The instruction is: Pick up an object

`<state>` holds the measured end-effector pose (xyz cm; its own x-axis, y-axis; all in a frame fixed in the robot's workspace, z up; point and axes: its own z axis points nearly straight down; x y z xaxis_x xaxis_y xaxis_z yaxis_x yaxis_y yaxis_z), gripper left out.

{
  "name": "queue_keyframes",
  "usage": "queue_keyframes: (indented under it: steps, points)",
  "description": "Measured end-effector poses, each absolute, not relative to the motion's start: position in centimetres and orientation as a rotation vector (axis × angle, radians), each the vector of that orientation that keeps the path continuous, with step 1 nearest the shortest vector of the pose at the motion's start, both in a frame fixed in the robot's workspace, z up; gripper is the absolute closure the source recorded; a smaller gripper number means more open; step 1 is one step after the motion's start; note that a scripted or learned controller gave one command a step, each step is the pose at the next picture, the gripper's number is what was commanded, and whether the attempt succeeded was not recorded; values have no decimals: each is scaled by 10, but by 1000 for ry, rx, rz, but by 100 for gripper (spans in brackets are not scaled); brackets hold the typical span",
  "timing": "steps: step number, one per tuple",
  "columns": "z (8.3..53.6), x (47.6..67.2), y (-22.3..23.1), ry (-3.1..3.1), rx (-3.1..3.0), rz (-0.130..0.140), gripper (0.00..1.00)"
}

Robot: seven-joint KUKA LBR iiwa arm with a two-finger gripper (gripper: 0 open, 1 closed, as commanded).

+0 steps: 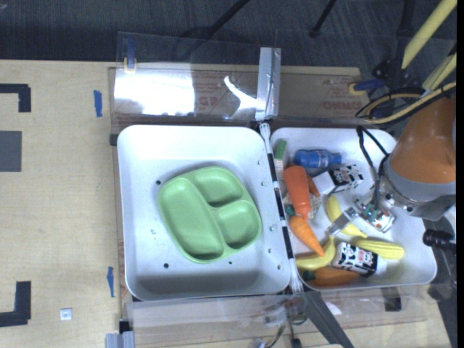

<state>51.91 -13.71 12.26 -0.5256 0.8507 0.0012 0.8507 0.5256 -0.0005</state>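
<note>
Gripper: lowered into the right bin, among carrots and bananas.
Fingers: state cannot be told.
Left bin: occupied by a green tray.

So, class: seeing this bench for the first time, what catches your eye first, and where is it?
A green divided tray lies alone in the left bin. The right bin is crowded with toys, orange carrots and yellow bananas among them. The arm's orange band looms at the right.

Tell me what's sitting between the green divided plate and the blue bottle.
In the camera view, the rims where the left bin and right bin meet lie between the green divided plate and the blue bottle, plus bare white floor.
</note>
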Motion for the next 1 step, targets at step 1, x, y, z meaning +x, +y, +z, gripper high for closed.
queue_keyframes:
  steps: [1]
  points:
    - [87, 539, -153, -2738, -1552, -4, 0]
